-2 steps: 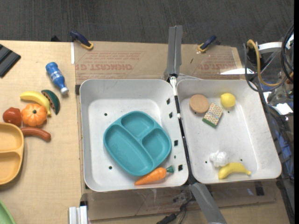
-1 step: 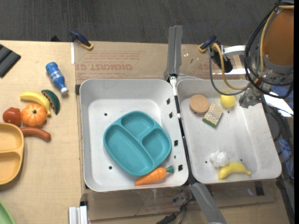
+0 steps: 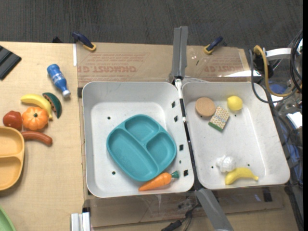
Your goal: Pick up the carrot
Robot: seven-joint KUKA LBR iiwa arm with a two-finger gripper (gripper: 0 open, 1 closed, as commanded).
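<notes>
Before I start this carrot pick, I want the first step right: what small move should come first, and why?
Probably bring the gripper over the left bin's near edge, above the carrot. It lies flat against the teal divided plate, green tip pointing right, so the fingers likely need to straddle its narrow width.

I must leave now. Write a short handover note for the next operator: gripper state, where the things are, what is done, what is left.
Gripper: cannot be judged from this view.
Carrot: lies in the left bin, near its front wall, touching the front edge of the teal divided plate.
Right bin: a banana and other toy foods.
Done: nothing, the carrot is not picked up.
Left: reach the carrot, grasp it, lift it.
</notes>
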